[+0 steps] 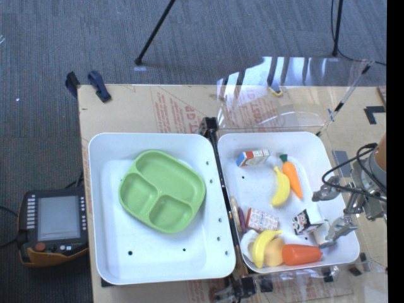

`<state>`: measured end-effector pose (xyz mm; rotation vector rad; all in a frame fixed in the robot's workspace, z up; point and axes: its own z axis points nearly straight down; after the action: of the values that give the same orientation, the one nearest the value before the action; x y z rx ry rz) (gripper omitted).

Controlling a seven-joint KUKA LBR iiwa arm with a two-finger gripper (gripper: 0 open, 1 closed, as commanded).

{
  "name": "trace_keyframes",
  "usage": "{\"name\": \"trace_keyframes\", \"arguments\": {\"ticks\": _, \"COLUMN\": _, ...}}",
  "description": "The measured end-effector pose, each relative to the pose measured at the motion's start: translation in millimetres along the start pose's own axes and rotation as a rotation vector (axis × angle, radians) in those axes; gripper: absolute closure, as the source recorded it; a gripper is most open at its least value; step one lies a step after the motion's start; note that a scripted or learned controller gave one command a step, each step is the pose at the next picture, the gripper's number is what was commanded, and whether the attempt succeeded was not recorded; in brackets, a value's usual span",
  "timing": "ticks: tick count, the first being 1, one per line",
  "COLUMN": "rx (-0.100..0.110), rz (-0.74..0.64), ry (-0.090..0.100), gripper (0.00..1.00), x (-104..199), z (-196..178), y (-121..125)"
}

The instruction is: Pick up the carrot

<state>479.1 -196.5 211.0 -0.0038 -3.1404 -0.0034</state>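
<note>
The carrot (291,175), orange with a green top, lies in the far right part of the right bin (315,145), right beside a yellow banana (280,188). My gripper (330,212) hangs over the bin's right side, nearer the camera than the carrot and to its right. Its two fingers are spread wide, so it is open and holds nothing. One fingertip (322,194) is about a finger's length from the carrot's tip.
A black-and-white carton (306,221) sits just left of the gripper. The right bin also holds a small blue carton (252,158), a red-patterned carton (261,219), a second banana (264,240) and a red-orange vegetable (302,254). A green divided plate (162,190) lies in the left bin (107,245).
</note>
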Motion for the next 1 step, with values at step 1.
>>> {"name": "trace_keyframes", "arguments": {"ticks": 1, "rx": 0.002, "rz": 0.069, "ry": -0.019, "gripper": 0.0, "x": -91.3, "z": 117.2, "y": 48.7}}
